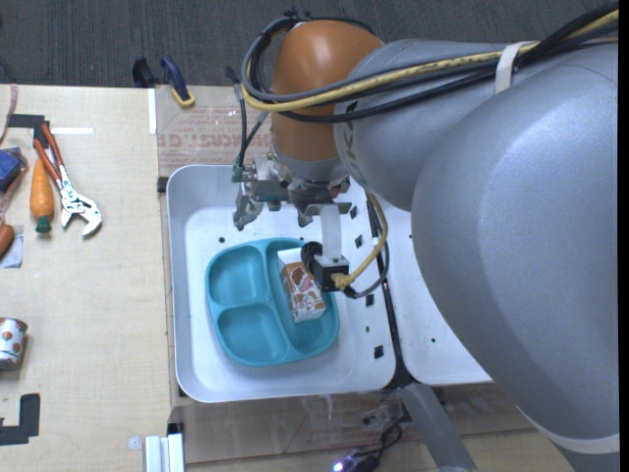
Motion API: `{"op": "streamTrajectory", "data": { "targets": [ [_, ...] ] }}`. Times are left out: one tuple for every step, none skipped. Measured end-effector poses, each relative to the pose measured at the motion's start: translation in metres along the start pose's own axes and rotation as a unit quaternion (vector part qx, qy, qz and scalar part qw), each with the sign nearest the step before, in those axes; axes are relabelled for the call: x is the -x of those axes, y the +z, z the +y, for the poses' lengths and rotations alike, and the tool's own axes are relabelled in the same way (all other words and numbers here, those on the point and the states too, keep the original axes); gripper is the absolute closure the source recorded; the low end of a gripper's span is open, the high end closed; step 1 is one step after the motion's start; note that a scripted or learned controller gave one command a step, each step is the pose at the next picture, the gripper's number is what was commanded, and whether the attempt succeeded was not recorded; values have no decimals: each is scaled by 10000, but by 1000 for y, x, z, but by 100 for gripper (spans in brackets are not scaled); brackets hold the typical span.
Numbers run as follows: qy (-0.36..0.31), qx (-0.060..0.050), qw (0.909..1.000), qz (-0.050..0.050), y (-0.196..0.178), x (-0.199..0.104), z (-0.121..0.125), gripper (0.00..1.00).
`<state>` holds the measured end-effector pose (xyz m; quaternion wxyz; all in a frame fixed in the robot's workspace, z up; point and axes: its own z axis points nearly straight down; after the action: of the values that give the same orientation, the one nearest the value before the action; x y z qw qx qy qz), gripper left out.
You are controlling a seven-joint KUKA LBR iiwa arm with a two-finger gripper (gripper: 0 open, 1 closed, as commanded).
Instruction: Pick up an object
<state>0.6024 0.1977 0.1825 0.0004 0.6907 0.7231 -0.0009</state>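
Closest to the lens, the grey arm (511,224) bulks over the right half of the view and covers most of the right-hand bin (442,347), of which a white strip of floor shows near the lower edge. On the pale wooden bench (88,293), at the near left, a small spotted tin (8,342) stands at the picture's edge. The left-hand bin (182,293) sits just beside the right one, and a teal divided tray (246,327) lies on its floor, filling much of the middle. The tray has two compartments on its left and one long compartment on its right. A small brown-and-white carton (303,291) sits tilted in the long right compartment, toward its far end, touching the tray. Beyond the tray's far rim, the gripper (275,205) hangs below the orange band (314,77) over the bin's far part, apart from the carton with nothing visibly in its grasp; whether it is spread wide or closed narrow cannot be told from this angle. Farther left on the bench lie a toy carrot (39,193) and, just beside it, red-handled pliers (69,197). At the far edge of the bench, a blue clamp (179,82) sits near a black one (145,71).
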Motion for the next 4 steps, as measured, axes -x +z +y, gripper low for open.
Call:
{"op": "streamTrajectory", "data": {
  "targets": [
    [78, -14, 10000, -5, 29, 41, 19, 0],
    [69, 8, 10000, 1, 90, 16, 56, 0],
    [194, 4, 9998, 1, 90, 48, 55, 0],
    [-54, 225, 9997, -2, 81, 72, -35, 0]
  ]
}}
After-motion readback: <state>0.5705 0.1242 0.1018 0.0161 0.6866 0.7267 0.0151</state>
